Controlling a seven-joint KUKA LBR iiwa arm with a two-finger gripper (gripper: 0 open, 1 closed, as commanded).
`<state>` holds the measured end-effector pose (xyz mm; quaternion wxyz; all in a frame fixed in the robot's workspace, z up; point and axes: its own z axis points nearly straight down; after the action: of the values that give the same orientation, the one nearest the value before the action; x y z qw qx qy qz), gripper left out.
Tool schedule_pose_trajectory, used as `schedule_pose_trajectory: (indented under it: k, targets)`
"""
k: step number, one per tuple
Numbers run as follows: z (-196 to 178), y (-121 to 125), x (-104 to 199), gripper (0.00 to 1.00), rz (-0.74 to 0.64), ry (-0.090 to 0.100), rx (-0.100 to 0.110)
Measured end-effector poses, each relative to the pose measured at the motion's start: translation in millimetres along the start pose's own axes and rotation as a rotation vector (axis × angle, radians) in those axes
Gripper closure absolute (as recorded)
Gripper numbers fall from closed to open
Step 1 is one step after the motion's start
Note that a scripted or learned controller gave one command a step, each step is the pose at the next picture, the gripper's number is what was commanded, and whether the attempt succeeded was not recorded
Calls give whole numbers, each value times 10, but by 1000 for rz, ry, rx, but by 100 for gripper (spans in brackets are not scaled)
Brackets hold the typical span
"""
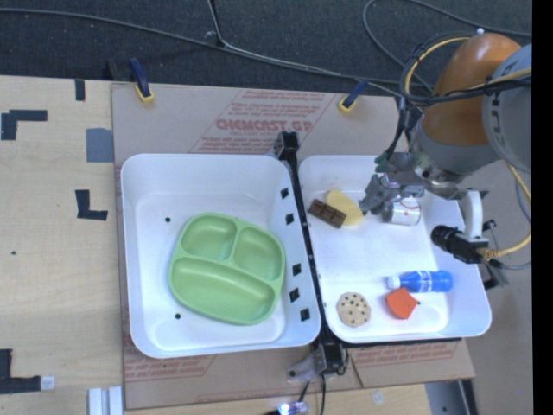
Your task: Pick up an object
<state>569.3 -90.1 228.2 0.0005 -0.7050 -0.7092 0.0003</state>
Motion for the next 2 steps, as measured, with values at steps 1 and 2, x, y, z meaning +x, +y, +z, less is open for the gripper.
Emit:
schedule_pose_trajectory:
  k: [1, 2]
  targets:
    - [-49, 192, 595, 100, -2, 1, -1]
    - [-124, 331, 1116, 100, -1, 1, -1]
